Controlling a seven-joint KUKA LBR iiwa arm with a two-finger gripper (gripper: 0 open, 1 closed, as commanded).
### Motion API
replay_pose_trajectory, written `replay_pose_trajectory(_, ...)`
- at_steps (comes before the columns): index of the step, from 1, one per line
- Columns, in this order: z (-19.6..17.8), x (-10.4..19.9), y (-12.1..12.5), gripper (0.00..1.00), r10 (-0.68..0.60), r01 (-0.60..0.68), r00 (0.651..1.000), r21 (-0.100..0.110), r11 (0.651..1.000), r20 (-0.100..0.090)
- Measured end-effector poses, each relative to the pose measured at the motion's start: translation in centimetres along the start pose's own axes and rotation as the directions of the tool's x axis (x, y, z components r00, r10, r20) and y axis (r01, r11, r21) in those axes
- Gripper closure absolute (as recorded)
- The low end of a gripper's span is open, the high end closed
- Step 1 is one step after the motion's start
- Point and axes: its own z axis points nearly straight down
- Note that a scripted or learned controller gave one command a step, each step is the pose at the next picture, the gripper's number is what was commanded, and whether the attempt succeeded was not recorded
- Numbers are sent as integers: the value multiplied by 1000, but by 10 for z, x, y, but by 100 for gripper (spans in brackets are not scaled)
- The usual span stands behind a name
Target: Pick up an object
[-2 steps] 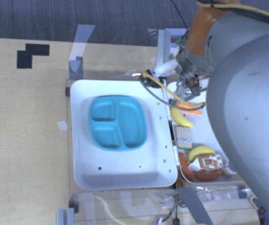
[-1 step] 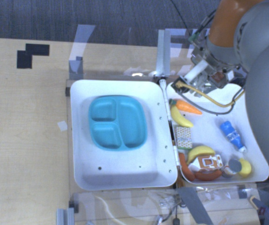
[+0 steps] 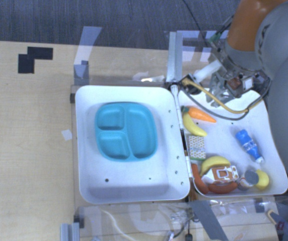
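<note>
My gripper (image 3: 218,95) hangs over the back of the right bin (image 3: 270,134), under the grey arm with its orange band. Just in front of it lie an orange carrot (image 3: 202,115) and a yellow banana (image 3: 193,126). Nothing shows between the gripper and these objects. A blue bottle (image 3: 248,144) lies toward the right side of the bin. Along the front are a patterned sponge (image 3: 196,146), a yellow fruit (image 3: 215,162), a small carton with a picture (image 3: 224,175) on a red-brown piece, and a lemon (image 3: 262,179).
The left bin (image 3: 86,149) holds a blue divided plate (image 3: 126,130). A yellow cable (image 3: 234,109) loops from the wrist across the back of the right bin. Metal frame posts (image 3: 173,54) stand behind the bins. The arm's grey body covers the far right.
</note>
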Motion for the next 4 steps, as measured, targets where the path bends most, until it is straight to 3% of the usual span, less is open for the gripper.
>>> replay_pose_trajectory(1, 17, -1, 1, 100, 149, -149, 989, 2, 989, -2)
replay_pose_trajectory(2, 28, -16, -47, 100, 134, -134, 991, 3, 991, 0)
replay_pose_trajectory(3, 49, -14, -58, 100, 146, -146, 989, 2, 989, 0)
replay_pose_trajectory(4, 49, -14, -58, 0, 146, -146, 989, 2, 989, -1)
